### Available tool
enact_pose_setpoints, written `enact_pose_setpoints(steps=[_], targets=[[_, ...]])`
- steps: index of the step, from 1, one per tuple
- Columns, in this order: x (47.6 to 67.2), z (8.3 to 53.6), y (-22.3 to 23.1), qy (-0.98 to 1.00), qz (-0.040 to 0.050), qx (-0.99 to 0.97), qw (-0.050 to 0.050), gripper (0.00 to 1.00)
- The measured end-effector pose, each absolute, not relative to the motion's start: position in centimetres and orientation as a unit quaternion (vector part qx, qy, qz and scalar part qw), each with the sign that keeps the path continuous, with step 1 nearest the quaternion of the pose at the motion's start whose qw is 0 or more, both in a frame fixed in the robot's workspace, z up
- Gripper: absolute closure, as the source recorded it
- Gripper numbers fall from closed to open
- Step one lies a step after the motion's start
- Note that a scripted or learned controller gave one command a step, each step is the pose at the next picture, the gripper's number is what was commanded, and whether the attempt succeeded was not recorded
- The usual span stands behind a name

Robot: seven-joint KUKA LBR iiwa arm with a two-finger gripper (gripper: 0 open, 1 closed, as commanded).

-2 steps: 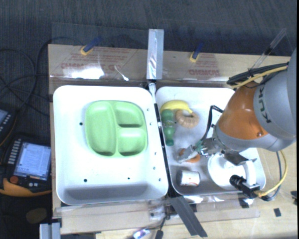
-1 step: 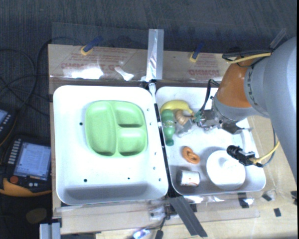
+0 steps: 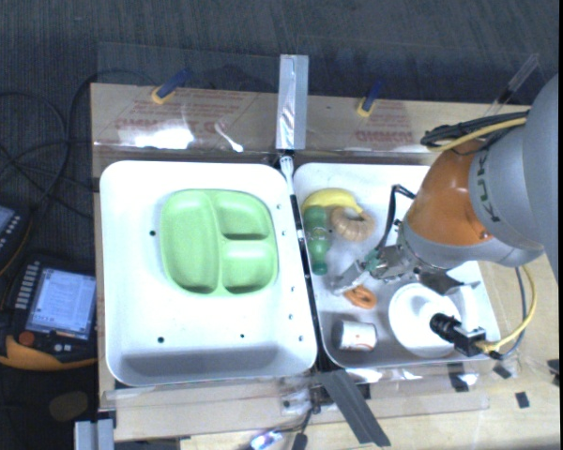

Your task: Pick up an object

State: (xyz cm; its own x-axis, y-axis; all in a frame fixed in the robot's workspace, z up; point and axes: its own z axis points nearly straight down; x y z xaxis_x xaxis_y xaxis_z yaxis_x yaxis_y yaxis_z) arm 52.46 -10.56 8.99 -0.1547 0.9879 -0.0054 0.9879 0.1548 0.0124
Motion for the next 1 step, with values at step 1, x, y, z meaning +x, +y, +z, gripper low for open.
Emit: enact_pose_setpoints(steps=[1], targets=[[52.59, 9.83, -10.52, 0.76, 0.004, 0.65, 0.005, 1.0]])
